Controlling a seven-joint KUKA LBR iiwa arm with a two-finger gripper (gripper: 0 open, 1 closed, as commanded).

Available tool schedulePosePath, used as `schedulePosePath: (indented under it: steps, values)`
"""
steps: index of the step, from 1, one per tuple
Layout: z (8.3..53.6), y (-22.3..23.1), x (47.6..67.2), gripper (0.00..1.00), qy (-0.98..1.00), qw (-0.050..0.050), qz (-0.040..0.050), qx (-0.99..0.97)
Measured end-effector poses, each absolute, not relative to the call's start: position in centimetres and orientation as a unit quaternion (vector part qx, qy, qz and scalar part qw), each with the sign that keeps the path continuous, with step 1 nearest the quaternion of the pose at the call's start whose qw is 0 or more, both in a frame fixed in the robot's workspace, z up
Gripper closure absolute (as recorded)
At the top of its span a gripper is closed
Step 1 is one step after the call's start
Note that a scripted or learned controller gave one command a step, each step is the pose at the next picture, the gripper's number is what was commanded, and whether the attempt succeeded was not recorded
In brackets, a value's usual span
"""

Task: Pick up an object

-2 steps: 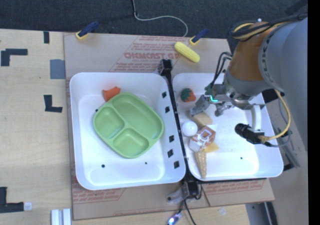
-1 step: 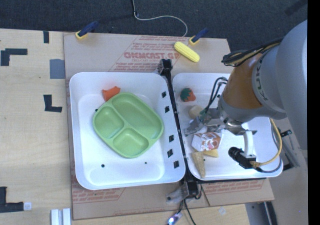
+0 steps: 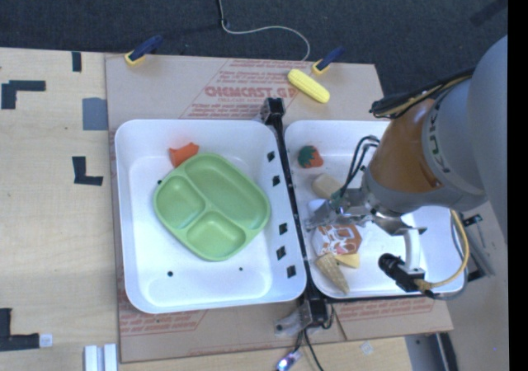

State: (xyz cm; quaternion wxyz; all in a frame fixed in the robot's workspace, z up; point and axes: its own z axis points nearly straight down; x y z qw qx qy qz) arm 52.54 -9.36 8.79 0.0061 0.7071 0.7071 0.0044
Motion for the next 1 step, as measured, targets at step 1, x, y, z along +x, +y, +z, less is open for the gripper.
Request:
schedulePosePath:
  steps: [1]
  values:
    - [9.5, -9.42, 52.21, 1.0, 0.707, 0.001, 0.0, 0.707]
